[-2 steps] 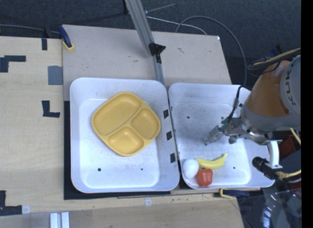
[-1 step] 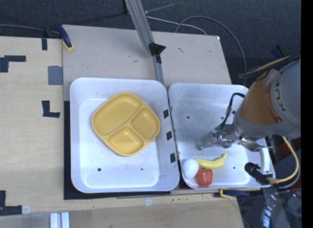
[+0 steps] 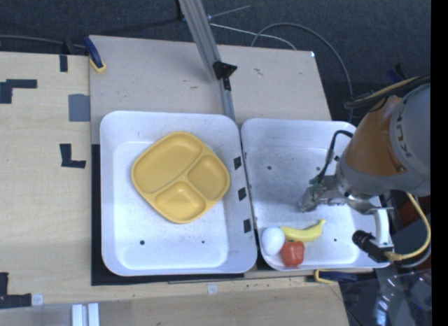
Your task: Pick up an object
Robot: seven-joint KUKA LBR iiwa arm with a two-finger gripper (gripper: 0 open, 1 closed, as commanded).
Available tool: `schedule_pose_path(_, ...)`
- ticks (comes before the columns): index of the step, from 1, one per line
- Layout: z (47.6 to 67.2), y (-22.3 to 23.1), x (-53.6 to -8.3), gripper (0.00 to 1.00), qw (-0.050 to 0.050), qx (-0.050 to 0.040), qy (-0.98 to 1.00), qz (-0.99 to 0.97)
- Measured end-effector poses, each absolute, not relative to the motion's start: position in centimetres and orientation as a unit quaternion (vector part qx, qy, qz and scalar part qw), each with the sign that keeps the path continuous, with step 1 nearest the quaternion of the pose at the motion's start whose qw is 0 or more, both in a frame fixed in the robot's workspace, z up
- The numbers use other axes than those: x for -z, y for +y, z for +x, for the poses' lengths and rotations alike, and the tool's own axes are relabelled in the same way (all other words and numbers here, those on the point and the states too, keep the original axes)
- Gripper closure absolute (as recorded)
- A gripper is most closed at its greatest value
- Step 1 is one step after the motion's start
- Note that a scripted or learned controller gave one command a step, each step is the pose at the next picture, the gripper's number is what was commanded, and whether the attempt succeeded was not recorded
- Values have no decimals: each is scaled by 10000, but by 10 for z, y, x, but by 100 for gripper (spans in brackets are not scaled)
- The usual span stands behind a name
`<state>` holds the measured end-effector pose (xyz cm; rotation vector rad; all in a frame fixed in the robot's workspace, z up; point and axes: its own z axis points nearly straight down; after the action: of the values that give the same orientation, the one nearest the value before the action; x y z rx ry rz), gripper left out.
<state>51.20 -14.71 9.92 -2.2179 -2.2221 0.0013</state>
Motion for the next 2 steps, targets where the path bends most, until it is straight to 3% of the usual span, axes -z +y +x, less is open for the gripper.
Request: schedule_pose_path(2, 514, -154, -216, 100, -21, 11, -7078, -7064)
